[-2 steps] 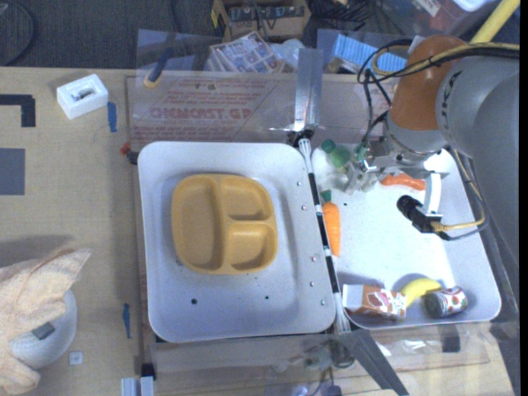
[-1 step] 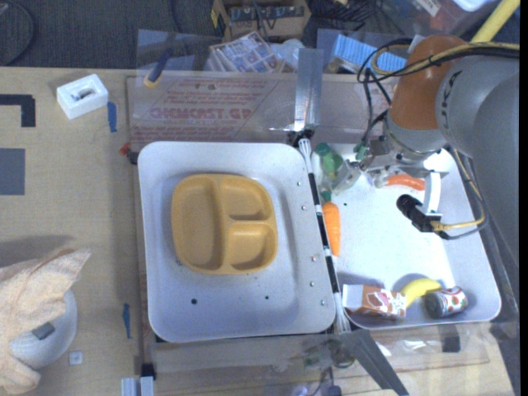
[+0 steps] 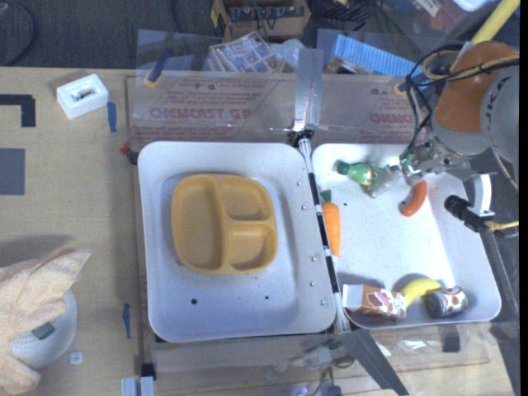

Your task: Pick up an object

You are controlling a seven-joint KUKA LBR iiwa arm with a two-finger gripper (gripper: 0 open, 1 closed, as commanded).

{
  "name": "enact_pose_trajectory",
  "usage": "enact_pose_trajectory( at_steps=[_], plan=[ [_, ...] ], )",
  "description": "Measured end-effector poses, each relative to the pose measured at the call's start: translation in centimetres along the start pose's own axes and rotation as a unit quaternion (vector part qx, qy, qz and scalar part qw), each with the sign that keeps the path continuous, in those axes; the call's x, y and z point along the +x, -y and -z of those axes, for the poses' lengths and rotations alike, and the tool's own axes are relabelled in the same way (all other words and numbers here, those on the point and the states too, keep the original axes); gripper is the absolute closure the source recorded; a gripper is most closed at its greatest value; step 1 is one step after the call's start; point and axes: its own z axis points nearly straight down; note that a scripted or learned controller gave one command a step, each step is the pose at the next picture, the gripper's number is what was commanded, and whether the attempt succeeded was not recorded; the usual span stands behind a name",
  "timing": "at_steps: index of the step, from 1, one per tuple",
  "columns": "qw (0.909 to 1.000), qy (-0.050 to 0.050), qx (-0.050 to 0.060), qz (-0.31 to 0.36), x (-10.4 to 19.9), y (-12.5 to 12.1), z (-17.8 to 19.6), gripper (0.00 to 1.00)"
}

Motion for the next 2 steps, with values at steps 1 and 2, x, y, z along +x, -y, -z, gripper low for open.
enact_pose_trajectory(
  at_steps=[1, 2],
  plan=[
    [0.9994, -0.005, -0.013, 0.033, -1.3, 4.3, 0.4, 0.00],
    [0.9987, -0.003, -0.014, 0.048, -0.7, 6.1, 0.5, 0.00]
  ],
)
